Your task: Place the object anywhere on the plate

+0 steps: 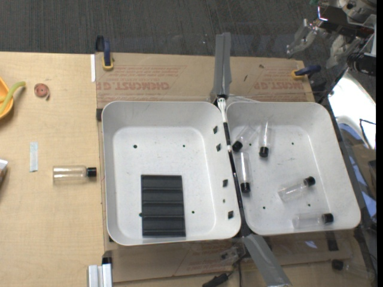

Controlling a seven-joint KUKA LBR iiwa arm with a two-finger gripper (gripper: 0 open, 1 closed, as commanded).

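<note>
Five clear vials with black caps lie in the right bin [335, 160], none touching the gripper. Their glass is faint against the white floor, so body outlines are hard to trace and the caps are the surest marks.

Hidden or cut off:
- arm [353, 11] in upper right corner, cropped by top and right edges
- gripper [304, 37] hangs off it, above the bench behind the right bin, small and cluttered
- open or closed: cannot tell; nothing seen in it

Vials, long axes:
- long vial [243, 169] beside the divider, running up-down the frame, cap at lower end
- short vial [239, 142] just above it, tilted, cap toward lower left
- upright-running vial [264, 142] near bin centre top, cap at lower end
- slanted vial [296, 188] right of centre, cap toward upper right
- corner vial [312, 220] at the lower right wall, nearly left-right, cap to the right

Black ribbed plate [162, 205] sits in the lower middle of the left bin [114, 160], ribs running left-right, nothing on it.

Outside the bins, on the bench [48, 220]: a sixth vial [72, 173] at left, lying left-right, cap toward the bins. Orange object [3, 100] cut off by the left edge.
</note>
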